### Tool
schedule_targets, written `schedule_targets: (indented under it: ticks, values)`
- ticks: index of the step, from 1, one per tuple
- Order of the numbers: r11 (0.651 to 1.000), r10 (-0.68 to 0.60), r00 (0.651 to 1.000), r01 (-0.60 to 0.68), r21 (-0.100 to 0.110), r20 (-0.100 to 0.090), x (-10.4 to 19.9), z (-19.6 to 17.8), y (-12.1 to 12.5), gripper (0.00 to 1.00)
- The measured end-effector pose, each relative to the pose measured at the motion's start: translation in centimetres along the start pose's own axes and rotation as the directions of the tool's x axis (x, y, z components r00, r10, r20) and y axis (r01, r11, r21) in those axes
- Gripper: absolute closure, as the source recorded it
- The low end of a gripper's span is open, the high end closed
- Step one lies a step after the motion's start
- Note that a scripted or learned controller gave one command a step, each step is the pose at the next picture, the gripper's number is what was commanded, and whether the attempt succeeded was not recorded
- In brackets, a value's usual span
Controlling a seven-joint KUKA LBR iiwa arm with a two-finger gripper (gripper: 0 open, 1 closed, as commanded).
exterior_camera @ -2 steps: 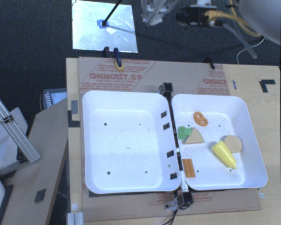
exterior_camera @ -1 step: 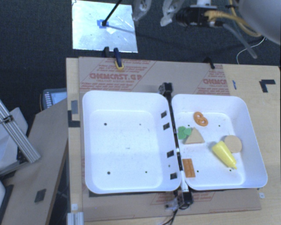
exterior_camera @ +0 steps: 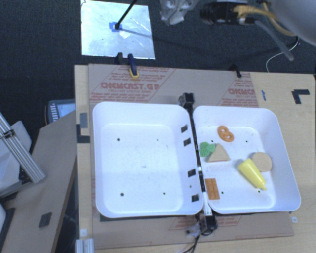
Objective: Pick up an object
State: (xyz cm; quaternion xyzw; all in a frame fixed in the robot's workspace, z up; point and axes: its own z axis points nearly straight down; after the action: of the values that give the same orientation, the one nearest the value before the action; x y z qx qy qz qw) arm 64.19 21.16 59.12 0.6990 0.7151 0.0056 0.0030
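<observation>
The right bin holds several small toy foods. An orange pretzel lies near its back. A green piece touches a tan wedge by the divider. A yellow cone lies against a tan round disc. An orange waffle-like rectangle sits at the front left of that bin. My gripper hangs at the top edge of the view, far behind both bins and well above the bench, with nothing seen in it.
The left bin stands beside the right one, joined by a black clipped divider. A shiny metal plate lies on the floor behind. Cables and the arm's body cross the top right. An aluminium rail is at the left.
</observation>
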Motion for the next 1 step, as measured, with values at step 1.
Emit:
schedule_targets:
  ticks: [1]
  values:
    - [1.000,-0.001,1.000,0.001,0.001,0.000,0.00,0.03,0.00,0.00]
